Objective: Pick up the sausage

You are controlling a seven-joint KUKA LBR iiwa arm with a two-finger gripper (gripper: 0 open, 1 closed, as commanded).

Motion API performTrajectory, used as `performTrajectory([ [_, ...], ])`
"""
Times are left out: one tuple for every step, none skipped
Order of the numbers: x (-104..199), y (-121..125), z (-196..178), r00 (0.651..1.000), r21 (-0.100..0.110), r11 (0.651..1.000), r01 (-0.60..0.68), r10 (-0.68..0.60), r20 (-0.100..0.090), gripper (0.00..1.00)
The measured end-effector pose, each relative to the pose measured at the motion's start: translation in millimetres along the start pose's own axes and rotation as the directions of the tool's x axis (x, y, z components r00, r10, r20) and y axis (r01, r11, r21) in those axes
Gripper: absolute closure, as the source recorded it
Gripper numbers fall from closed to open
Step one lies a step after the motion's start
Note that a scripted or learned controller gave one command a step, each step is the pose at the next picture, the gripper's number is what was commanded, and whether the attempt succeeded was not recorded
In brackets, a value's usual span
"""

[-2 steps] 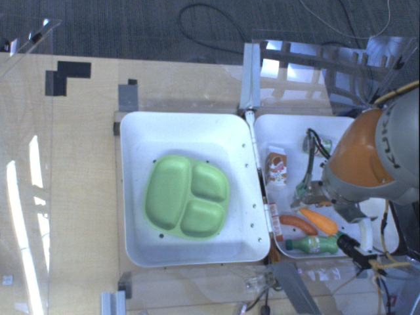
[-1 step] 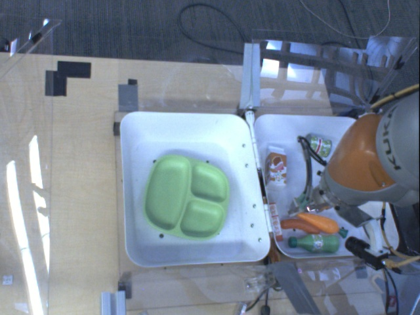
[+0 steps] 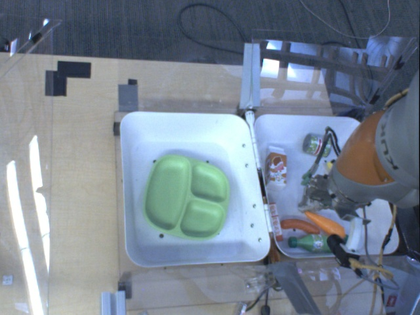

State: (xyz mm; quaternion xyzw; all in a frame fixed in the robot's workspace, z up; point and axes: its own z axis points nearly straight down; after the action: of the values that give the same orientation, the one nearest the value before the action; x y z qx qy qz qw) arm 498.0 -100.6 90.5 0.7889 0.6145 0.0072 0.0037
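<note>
Green bottle (image 3: 310, 243) touches the sausage (image 3: 296, 225) below claw (image 3: 318, 199).

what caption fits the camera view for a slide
Gripper hovers above the sausage in the right bin; green plate in the left bin.

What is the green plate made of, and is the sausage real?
The green plate looks like smooth matte plastic: one even colour, rounded moulded compartments, soft sheen. The sausage is probably a plastic toy too: uniform red-orange with a slight gloss, though it is too small to tell for sure.
</note>
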Motion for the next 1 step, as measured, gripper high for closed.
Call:
performTrajectory([
  [24.6, 35.6, 1.4, 0.981, 0.001, 0.981, -0.195, 0.195, 0.007, 1.00],
])
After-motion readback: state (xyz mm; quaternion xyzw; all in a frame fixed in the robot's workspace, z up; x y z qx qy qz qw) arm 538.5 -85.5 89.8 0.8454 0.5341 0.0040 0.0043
